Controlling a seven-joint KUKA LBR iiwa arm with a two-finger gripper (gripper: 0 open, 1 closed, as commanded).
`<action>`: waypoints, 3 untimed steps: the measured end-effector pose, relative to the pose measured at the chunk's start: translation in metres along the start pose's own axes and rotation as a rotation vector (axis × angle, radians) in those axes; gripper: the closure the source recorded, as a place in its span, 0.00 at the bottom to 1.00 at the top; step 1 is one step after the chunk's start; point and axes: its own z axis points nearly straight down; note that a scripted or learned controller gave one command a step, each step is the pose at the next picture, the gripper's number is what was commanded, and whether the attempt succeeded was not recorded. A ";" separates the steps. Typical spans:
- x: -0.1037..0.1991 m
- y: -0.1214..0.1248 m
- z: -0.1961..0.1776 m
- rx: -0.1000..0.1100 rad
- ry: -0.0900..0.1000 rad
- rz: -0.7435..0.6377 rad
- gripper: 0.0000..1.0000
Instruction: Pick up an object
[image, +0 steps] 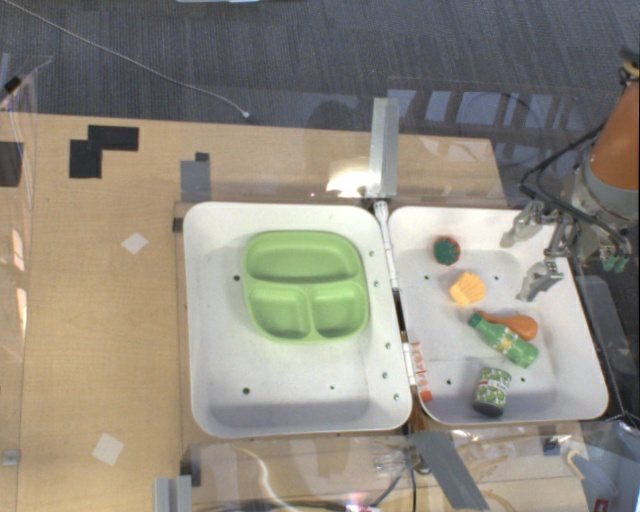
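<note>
hand (532, 255) spread, empty | can (491, 390) label unreadable | bottle (505, 339)

Two white bins sat on a pale wooden bench (90, 330). The left bin (210, 400) held a light green divided tray (304, 286). In the right bin (570, 390), farthest lay a small round thing (446, 250), dark green with red. Nearer was a yellow-orange piece (467, 289), then an orange-brown piece (514, 324) beside a green bottle (506, 341) with a yellow-patterned label. Nearest stood a dark can (491, 390) with a green and white label. The gripper (538, 255) was silver-grey under an orange band (616, 155). Black patches (98, 148) marked the bench at far left.
</note>
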 end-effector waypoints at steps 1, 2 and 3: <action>-0.021 0.032 0.082 -0.001 0.004 0.599 0.00; 0.010 0.075 0.135 -0.003 -0.004 0.773 0.00; 0.006 0.075 0.120 -0.005 -0.017 0.766 1.00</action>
